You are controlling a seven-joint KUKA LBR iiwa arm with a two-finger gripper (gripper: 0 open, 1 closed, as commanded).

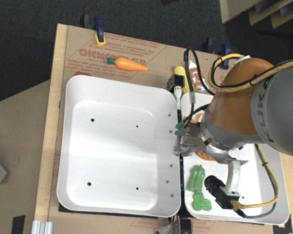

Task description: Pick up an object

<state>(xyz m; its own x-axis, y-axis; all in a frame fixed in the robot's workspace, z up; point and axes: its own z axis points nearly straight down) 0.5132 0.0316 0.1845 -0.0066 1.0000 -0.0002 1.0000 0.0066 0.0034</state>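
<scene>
Green toy [197, 181] is lying at five o'clock from my gripper [188, 142]; am judging it light, stiff, slick plastic, favouring its narrow twelve-o'clock half. Gripper opening: cannot tell.

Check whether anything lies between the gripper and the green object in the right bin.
Nothing visible does. The green object lies in the right bin, just below the gripper in the view, with only bare white floor between them.
</scene>
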